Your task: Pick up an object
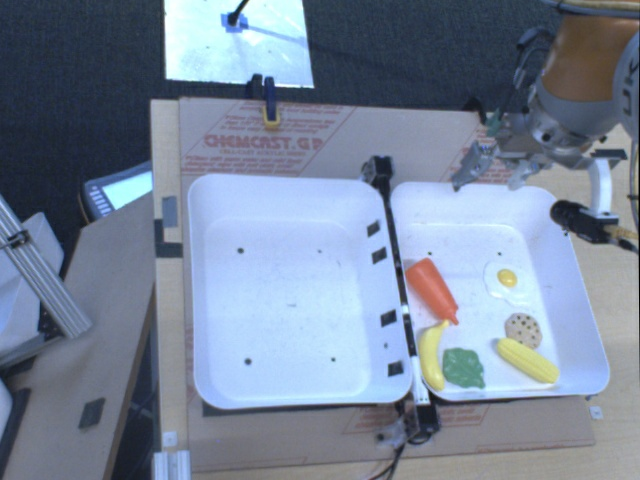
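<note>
Fixed overhead view of the bench, taken with the right bin (575, 268) as landmark. Along that bin's near wall lie a green leaf (463, 367), a banana (432, 356) against its near-left corner, a corn cob (527, 360) toward its near-right corner and a round cookie (522, 329) just behind the cob. Deeper in, a fried egg (506, 280) rests right of centre, and an orange carrot (433, 288) lies by the left wall, its tip just short of the banana. The left bin (210, 268) adjoins the right bin across a clipped divider. At the right bin's far rim hangs the gripper (495, 171), fingers spread and holding nothing, well apart from every item.

Judged as toy food, all pieces look light, stiff and smooth, hence apt to slip. The carrot appears the best choice: thick, raised off the floor and standing free at mid-body. Take hold across its width near the middle. The egg, cookie and leaf look too flat to grasp easily.
</note>
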